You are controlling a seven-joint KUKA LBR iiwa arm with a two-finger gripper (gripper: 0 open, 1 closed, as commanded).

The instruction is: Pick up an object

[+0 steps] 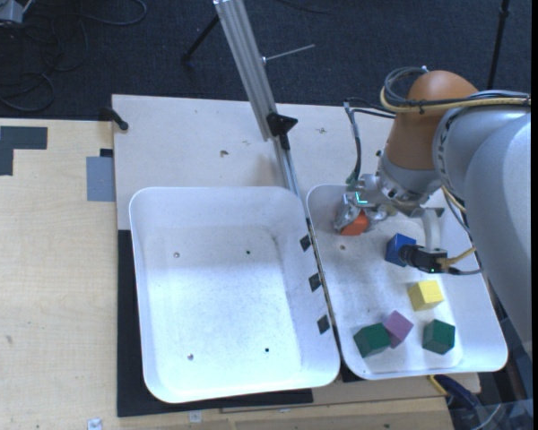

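My gripper (352,211) is low over the far left part of the right bin (484,358). A small orange-red object (355,225) lies right under its tip and touches it. Whether the object is gripped is hidden by the wrist. The grey arm with its orange band comes in from the right above the bin.
The right bin also holds a blue block (399,248), a yellow block (425,294), a purple block (398,326) and two green blocks (371,339) (438,336). The left bin (152,240) stands beside it. A slanted metal rail (251,70) rises behind the bins.
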